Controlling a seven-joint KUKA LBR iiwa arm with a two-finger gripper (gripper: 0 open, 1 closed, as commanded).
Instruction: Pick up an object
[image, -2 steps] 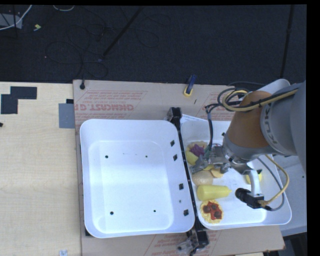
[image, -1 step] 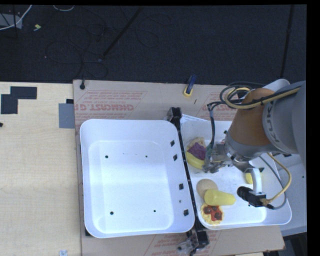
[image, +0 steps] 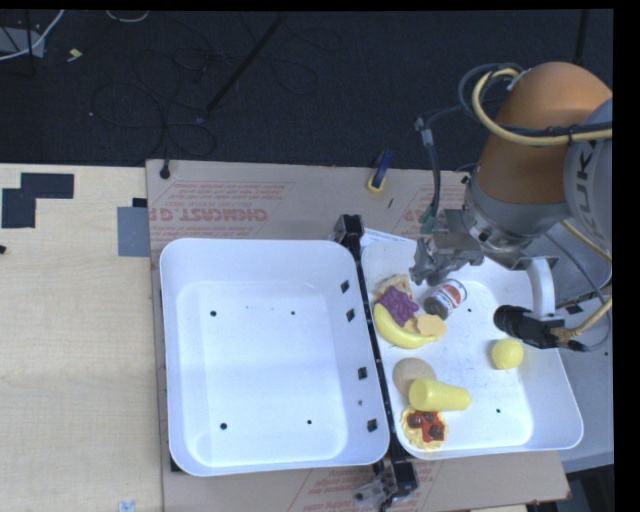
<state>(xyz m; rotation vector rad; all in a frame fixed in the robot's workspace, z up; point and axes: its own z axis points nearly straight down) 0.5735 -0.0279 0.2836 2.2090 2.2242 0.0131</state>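
Gripper (image: 433, 272) hangs low over cluttered bin (image: 505, 412), near small can (image: 447, 297).

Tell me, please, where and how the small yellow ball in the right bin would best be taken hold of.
Take the yellow ball across its widest middle, coming straight down from above. It looks round, so no side is favoured, and it lies alone on bare floor of the right bin, apart from the banana and its cluster.
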